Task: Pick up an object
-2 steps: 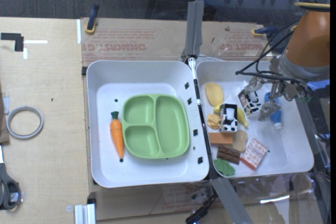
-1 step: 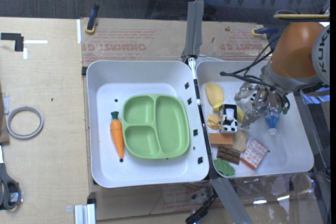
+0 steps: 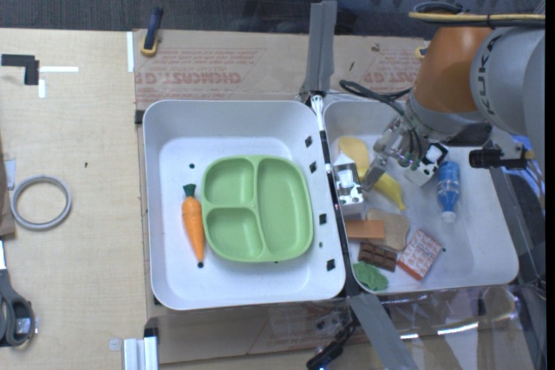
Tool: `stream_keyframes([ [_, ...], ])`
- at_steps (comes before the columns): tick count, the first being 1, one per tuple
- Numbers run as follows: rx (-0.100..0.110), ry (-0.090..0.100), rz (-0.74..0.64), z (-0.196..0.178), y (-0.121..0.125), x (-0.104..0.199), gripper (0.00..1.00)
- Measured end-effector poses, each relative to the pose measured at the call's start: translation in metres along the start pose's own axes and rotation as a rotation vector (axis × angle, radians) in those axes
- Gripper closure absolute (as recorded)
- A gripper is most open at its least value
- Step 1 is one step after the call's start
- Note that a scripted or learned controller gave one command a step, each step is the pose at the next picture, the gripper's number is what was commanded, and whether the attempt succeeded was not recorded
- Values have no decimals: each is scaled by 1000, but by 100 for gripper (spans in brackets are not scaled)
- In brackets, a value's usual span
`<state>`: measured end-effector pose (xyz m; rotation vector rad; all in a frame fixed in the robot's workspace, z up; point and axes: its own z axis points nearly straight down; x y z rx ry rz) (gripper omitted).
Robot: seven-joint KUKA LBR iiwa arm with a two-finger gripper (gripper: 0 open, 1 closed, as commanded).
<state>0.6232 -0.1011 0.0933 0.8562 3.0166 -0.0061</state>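
Where the right bin [image 3: 486,264] lies, the tool [image 3: 378,175] is seen hovering over one banana [image 3: 388,187], just below it; whether it is spread cannot be told. One carrot [image 3: 193,223] and one green plate [image 3: 258,209] are counted in the left bin [image 3: 165,273].

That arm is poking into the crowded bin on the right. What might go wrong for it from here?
Judging from this one look:
1. The gripper hangs over a tight pile, where a yellow piece, a small white box and brown blocks lie close, so it may pinch two things or none.
2. It sits near the bin divider and may bump that wall.
3. The blue bottle lies on its side and might roll if nudged.
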Motion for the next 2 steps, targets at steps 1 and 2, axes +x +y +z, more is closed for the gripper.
stream_keyframes([
  [1,0,-2,-3,-10,1,0,100],
  [2,0,4,382,-104,33,10,100],
])
